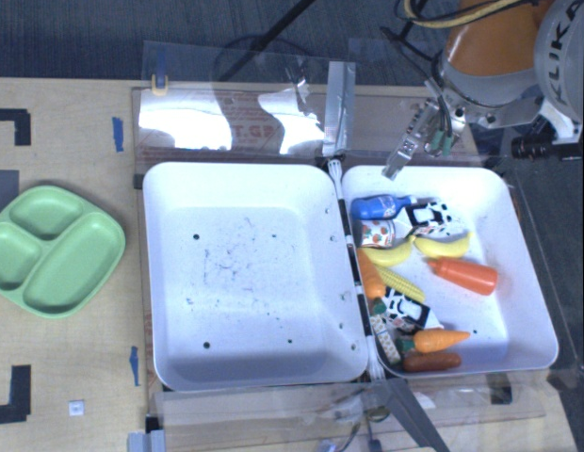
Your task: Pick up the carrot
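Observation:
The carrot [443, 339] is a small orange tapered piece with a dark green end, lying near the front of the right bin [518, 281]. A dark red sausage-like piece [429, 362] lies just in front of it, touching it. My gripper [419, 149] hangs over the back rim of the right bin, well behind the carrot and apart from every object. Its fingers stand open with nothing between them.
The right bin also holds a blue can [379, 207], a banana [445, 245], an orange bottle-shaped toy [463, 274], a black-and-white item [428, 217] and more pieces along its left wall. The left bin [245, 271] is beside it. A green divided plate [52, 250] lies far left.

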